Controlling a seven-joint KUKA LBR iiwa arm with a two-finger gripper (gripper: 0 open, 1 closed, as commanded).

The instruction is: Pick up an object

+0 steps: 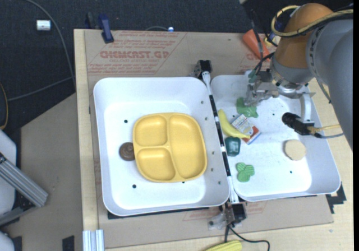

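Reaching down into the right white bin [314,180], your hand [251,97] hovers near the far edge, right above a green soft-looking object [247,109]. Whether it's open or gripping, I can't tell. This looks like the descent step; next you'll need a firm close, then a lift.

Two bins side by side on the counter [140,54]. Left bin [106,132]: divided tray [168,147] at centre; round disc [127,151] touching the tray's 9 o'clock edge. Right bin [320,171]: banana [226,125] along the 9 o'clock wall, small packet [245,126] just beside it, leafy piece [244,172] toward 7 o'clock, round lump [294,149] toward 3 o'clock. Gripper [252,96] over the bin's 11 o'clock area, above a crumpled item [247,110].
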